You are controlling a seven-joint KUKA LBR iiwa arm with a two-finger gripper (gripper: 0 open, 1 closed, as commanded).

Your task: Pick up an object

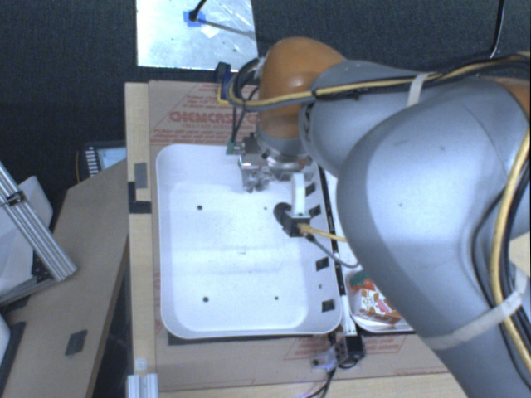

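Arm [431, 197]: reaching in from the right, grey bulk filling the foreground, orange band uppermost. Gripper [253, 177]: pointing downward, apparently hanging low.

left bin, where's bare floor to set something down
The left bin is bare across its middle, left wall and near rim. It is crowded only at the far right corner, where the gripper hangs. The right bin lies mostly under the arm.
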